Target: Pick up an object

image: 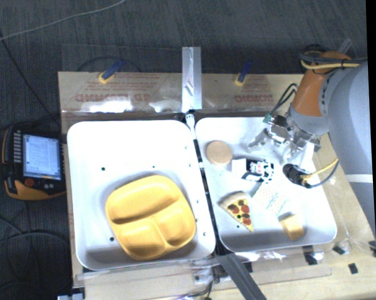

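The grey arm with its orange band (310, 94) reaches in from the right, and its tool (280, 135) hangs over the far right part of the right-hand shallow white bin (328, 224). Whether the tool is wide or narrow cannot be told from this slant, and nothing can be seen held in it.

In that right bin lie several small things. A round tan wooden disc (218, 152) sits at the far left, close to the wall between the bins. Just right of it is a small black-and-white patterned block (258, 168), near the tool but apart from it. Toward the near side lies a toy pizza slice with red dots (238, 210), a pale see-through speckled packet (272, 200) beside it on the right, and a small yellow-tan block (292, 225) in the near right corner.

The left-hand white bin (88, 144) holds a yellow plastic divided tray (150, 215), set at a tilt toward the near side.

On the floor left of the worktop (73, 83) lies a handheld control pad with a lit screen (34, 160).
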Tool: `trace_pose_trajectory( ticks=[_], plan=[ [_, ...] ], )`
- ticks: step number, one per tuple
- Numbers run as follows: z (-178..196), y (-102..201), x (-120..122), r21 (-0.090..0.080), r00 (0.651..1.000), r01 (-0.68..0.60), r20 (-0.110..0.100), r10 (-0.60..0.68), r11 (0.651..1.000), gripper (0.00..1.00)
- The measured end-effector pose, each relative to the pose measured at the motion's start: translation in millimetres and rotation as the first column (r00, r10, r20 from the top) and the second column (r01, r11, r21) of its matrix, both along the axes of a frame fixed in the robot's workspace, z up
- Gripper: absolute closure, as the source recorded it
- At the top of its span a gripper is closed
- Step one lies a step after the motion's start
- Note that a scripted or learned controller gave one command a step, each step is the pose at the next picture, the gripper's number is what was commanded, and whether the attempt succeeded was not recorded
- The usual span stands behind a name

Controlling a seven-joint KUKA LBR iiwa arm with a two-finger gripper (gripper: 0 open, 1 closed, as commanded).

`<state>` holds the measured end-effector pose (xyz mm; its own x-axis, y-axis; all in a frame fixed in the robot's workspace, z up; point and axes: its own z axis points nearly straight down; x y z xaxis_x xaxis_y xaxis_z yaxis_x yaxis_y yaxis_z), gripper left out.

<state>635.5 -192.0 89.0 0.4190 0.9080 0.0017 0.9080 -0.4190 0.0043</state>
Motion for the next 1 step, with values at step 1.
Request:
trace_pose_trajectory(
  ticks=[1],
  plan=[
    [71.3,-24.6,-77.7,0.000,1.000,-0.021,-0.008,0.021,1.000,0.00]
  ],
)
